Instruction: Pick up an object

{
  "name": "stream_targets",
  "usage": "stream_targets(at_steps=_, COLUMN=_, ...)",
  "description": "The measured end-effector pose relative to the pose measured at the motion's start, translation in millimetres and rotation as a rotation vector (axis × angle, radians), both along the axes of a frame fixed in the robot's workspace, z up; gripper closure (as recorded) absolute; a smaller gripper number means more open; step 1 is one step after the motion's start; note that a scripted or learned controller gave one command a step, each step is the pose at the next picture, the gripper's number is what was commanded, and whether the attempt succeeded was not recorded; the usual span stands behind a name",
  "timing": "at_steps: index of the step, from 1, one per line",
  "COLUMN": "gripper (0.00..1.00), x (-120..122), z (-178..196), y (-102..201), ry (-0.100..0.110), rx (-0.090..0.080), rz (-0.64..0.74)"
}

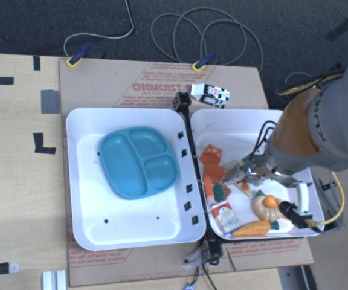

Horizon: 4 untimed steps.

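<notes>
Orange toys (211, 164) crowd beside the fingers (241, 173) (grip state unclear), carrot (251, 228) and gourd (264, 205) close below.

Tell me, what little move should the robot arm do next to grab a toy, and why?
Probably lower straight down a little. The gripper hangs in the right bin, just above the orange toys and nothing shows between its fingers. The carrot lies farther off, near the front edge, so the orange toys seem the closest pick.

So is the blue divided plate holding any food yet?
No, empty: the blue plate lies flat in the left bin, all three compartments bare.
</notes>
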<state>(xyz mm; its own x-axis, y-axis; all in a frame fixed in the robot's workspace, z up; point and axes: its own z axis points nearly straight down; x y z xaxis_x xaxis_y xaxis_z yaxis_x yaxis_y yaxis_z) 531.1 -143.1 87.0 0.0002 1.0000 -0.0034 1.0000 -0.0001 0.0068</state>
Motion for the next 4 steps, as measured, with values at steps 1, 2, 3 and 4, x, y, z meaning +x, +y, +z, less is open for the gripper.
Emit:
stream_targets(at_steps=1, gripper=0.0, x=38.3, z=3.1, y=-37.6, ry=0.005, rx=0.001, rz=0.001)
stream_targets(at_steps=2, gripper=0.0, x=7.2, z=-0.1, y=-3.0, ry=0.0, rx=0.0, rz=0.001)
stream_targets(at_steps=3, gripper=0.0, x=36.5, z=0.6, y=-29.5, ry=0.004, rx=0.003, rz=0.002)
stream_targets(at_steps=4, gripper=1.0, x=36.7, z=10.4, y=-29.8, ry=0.003, rx=0.001, rz=0.002)
